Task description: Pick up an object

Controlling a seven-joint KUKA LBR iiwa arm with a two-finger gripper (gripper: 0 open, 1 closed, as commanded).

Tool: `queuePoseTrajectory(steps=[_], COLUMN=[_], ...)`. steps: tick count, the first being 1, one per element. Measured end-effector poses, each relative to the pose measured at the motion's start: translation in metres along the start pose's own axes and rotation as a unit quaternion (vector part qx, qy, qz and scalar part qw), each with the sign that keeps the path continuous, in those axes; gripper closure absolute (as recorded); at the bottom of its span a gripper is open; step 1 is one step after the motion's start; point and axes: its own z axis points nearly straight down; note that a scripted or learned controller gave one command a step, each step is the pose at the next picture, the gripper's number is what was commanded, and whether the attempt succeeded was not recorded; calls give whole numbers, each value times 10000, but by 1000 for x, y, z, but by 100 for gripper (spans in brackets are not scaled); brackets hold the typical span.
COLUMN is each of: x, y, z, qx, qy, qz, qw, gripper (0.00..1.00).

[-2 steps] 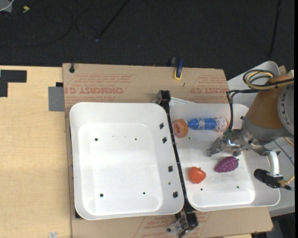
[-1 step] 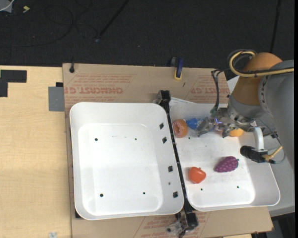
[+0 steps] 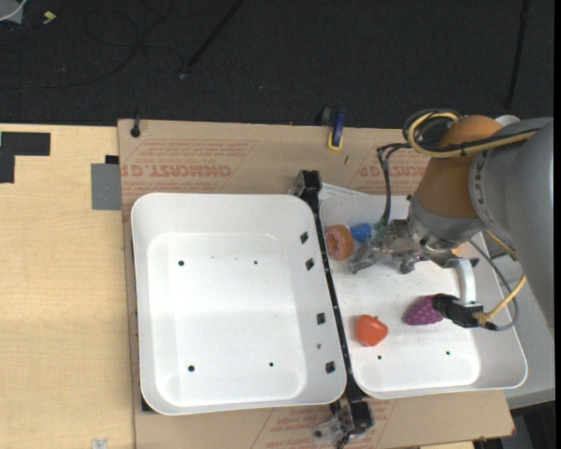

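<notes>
From above, the grey arm's jaws (image 3: pixel 385 253) hang low in the right white bin (image 3: pixel 467 368); how far they are parted cannot be told. Just beside them lie a glazed pink doughnut (image 3: pixel 338 241) and a small blue block (image 3: pixel 361 232); a red strawberry-like toy (image 3: pixel 371 329) and purple grape cluster (image 3: pixel 423 311) lie nearer.

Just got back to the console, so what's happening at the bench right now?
The grey KUKA arm has its gripper low in the right white bin, near a glazed doughnut-shaped toy and a small blue object. A red toy and a purple toy lie apart, nearer the front.
</notes>
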Motion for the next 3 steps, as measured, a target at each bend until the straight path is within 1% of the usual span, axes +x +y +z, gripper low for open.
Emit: queuePoseTrajectory(steps=[1, 2, 3], x=[31, -2, 21], y=[33, 32, 31], z=[0, -5, -2], qx=[-22, -19, -13], qy=[-5, -10, -55], qz=[-5, 8, 13], qw=[10000, 10000, 10000], gripper=[0, 0, 0])
